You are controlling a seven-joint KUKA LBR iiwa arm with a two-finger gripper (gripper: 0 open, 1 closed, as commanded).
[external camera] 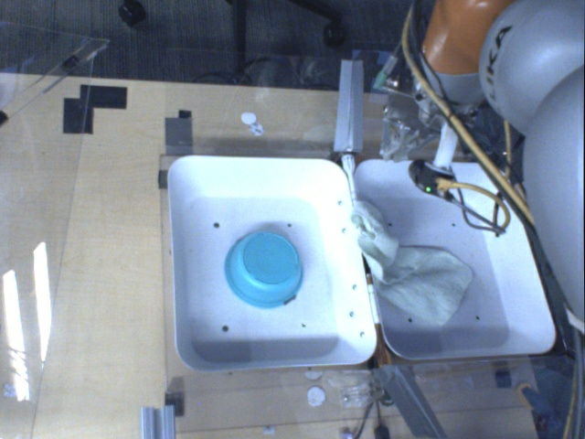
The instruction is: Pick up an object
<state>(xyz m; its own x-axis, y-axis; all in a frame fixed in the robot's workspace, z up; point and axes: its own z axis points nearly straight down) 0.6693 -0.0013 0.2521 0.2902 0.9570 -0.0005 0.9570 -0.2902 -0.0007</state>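
Your gripper (407,135) sits at right bin (512,273) far edge; cloth (416,282) lies below-left, long axis toward divider. Grasp state: cannot tell.

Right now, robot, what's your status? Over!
Gripper up over the right bin's far edge, nothing seen in it. Grey cloth lies in that bin, draped on the divider. Blue bowl in left bin.

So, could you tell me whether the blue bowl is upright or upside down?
Upside down: the blue bowl shows its flat base on top.
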